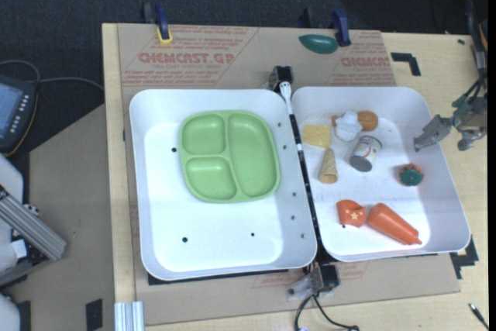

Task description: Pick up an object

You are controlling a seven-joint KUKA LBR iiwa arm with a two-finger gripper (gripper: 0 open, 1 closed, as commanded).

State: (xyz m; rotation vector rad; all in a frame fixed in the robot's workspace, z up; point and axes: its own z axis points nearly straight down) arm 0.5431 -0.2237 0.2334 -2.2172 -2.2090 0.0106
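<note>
One carrot [394,223] points lower-right.

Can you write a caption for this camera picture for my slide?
Gripper at the right bin's edge, toy carrot and other toys inside; green divided plate in the left bin.

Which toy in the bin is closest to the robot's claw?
The small green and red toy near the right bin's right wall. It sits just below the gripper; the carrot, cone and other toys lie farther left or lower down.

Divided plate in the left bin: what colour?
Light green, seen in the camera view: divided plate.
</note>
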